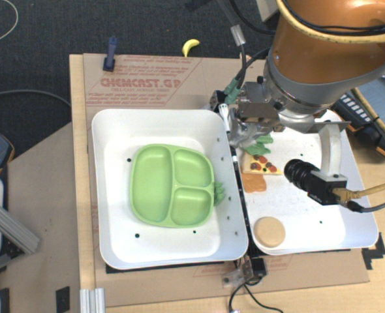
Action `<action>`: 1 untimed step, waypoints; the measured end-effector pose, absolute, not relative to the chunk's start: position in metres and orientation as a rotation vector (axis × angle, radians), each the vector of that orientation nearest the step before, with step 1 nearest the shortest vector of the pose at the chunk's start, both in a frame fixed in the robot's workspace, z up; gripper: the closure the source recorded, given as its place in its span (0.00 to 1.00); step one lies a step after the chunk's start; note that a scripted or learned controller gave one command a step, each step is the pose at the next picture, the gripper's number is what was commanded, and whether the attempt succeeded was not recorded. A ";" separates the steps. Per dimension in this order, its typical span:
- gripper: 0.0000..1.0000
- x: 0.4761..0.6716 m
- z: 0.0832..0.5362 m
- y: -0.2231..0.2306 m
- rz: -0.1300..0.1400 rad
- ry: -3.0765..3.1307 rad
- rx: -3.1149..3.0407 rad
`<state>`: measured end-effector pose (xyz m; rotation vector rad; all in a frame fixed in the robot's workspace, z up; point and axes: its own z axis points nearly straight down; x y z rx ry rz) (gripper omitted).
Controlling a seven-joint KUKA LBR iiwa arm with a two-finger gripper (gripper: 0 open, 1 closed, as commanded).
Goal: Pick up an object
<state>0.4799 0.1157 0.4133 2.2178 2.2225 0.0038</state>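
Observation:
My gripper (246,135) hangs below the big orange-banded wrist, over the far left corner of the right bin (349,237), close to the wall between the two bins. Right under it lie a green leafy toy (264,143) and a pizza-slice toy (260,167), with an orange-brown piece (254,183) just in front of them. A round tan cookie (269,232) rests near the front left of the right bin. The left bin (107,175) holds a green divided plate (171,186) and a small green piece (218,192) at the plate's right edge.
A black cylindrical part (310,178) with a cable juts from the arm over the middle of the right bin. On the cardboard behind the bins sit a blue clip (109,53) and a small yellow banana toy (190,45). The arm's body covers the right bin's far part.

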 end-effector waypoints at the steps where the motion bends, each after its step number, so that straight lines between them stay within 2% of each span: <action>1: 1.00 0.479 0.419 0.190 0.006 2.230 2.213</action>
